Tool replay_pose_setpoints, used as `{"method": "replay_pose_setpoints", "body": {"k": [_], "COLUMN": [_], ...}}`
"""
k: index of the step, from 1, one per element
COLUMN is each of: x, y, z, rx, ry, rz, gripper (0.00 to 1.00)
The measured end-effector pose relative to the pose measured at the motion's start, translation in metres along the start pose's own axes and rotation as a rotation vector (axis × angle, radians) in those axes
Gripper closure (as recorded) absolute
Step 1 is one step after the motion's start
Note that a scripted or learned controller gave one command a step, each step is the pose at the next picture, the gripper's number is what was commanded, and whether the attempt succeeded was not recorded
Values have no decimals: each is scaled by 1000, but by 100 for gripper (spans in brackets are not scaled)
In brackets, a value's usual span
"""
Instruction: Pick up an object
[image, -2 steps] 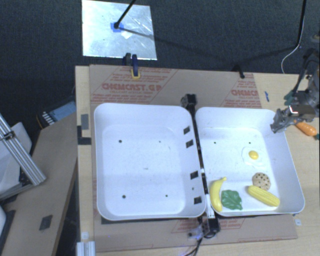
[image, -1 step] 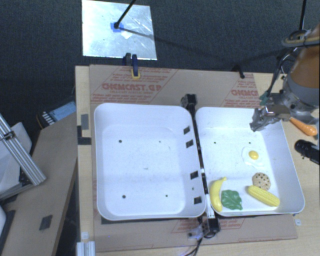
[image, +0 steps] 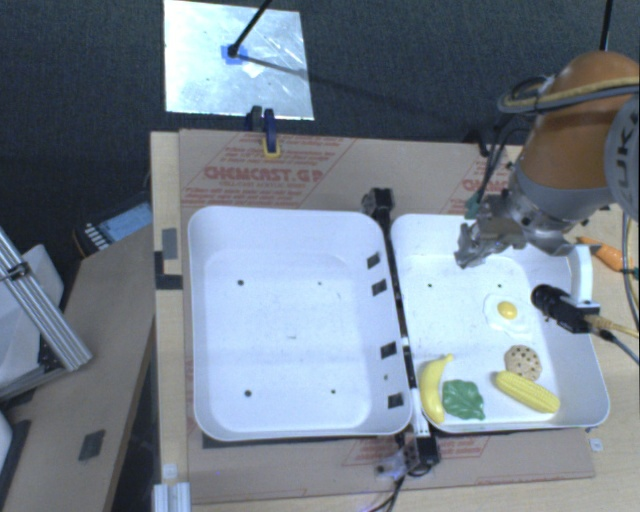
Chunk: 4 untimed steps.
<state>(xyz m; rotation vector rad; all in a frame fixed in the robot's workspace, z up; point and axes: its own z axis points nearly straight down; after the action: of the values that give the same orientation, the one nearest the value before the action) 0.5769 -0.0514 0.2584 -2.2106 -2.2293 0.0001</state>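
The right bin (image: 440, 268) holds several toy foods along its near side: a fried egg (image: 506, 311), a round cookie (image: 521, 361), a corn cob (image: 527, 392), a banana (image: 432, 387) and a green leafy piece (image: 463, 399). My gripper (image: 470, 254) hangs over the far part of the right bin, up and to the left of the egg, apart from every object. Nothing shows between its fingertips.
The left bin (image: 210, 300) lies beside the right one, with a black clip strip (image: 385, 290) along the shared edge. A shiny metal sheet (image: 238, 60) lies beyond the bench. Cables and a black fitting (image: 560, 305) sit at the right bin's right edge.
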Motion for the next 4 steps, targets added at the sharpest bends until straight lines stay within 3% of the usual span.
{"method": "replay_pose_setpoints", "body": {"k": [1, 2, 3, 4], "x": [63, 122, 183, 159], "y": [27, 25, -13, 30], "z": [66, -12, -29, -94], "rx": [2, -10, -3, -12], "ry": [1, 2, 2, -1], "rz": [-1, -2, -3, 9], "gripper": [100, 100, 100, 100]}}
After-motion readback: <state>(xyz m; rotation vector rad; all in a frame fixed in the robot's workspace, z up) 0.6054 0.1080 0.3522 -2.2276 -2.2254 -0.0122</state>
